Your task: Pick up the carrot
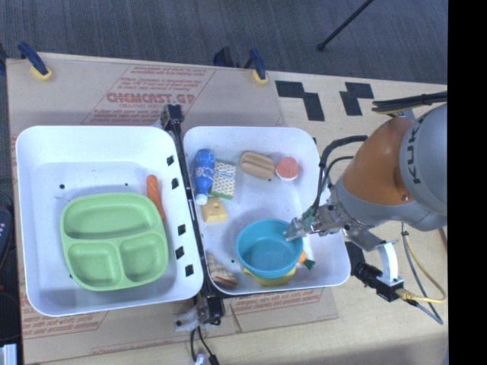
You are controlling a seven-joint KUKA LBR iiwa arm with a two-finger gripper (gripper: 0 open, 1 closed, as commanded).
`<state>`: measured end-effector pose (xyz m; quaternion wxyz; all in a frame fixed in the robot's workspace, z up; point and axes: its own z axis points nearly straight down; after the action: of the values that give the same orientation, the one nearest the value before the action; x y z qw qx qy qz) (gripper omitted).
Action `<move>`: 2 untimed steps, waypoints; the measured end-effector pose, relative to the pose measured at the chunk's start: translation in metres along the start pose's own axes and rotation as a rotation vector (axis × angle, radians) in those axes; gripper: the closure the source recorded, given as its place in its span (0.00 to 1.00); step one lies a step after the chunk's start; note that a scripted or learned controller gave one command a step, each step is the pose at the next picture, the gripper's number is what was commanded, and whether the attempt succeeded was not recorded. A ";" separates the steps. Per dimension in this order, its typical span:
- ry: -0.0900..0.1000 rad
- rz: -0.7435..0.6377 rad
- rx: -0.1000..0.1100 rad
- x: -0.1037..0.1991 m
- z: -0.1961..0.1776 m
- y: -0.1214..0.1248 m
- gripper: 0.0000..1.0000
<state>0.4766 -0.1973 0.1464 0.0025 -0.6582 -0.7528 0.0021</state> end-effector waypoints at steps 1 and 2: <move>-0.001 -0.006 -0.011 0.008 0.041 0.005 1.00; -0.001 0.096 0.000 -0.013 0.012 -0.001 1.00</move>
<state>0.4772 -0.2099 0.1339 0.0021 -0.6938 -0.7202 0.0024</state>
